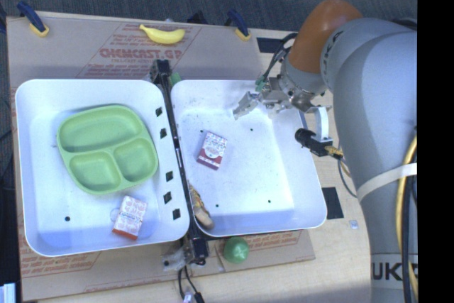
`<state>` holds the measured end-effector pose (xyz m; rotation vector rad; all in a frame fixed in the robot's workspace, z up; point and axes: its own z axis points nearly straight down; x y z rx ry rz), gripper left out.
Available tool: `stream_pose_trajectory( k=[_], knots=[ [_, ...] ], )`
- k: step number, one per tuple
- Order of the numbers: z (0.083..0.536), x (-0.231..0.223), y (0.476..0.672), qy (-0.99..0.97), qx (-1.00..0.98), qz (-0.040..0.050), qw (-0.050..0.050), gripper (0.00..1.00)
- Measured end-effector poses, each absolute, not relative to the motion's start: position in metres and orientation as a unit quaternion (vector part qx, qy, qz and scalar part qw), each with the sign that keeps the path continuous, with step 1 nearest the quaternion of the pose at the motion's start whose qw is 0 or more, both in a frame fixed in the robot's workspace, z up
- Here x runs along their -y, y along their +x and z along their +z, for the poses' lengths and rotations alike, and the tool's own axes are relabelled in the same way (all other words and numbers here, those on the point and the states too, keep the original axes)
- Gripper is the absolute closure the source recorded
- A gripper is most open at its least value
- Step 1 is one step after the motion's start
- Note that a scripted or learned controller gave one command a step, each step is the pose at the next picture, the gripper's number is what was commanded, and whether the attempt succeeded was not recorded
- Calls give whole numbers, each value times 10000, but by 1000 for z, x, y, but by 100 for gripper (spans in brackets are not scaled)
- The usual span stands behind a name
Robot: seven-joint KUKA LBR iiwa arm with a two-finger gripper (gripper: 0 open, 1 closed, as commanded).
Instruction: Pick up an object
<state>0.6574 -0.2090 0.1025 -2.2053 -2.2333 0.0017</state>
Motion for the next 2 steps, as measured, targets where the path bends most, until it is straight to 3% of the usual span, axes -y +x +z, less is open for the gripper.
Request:
stream_pose_trajectory(
  k=[1, 2],
  knots=[
    [155, 195, 588, -7055, 7087, 7, 4, 0],
    [187, 207, 638, -7054, 7088, -2, 1, 0]
  ],
)
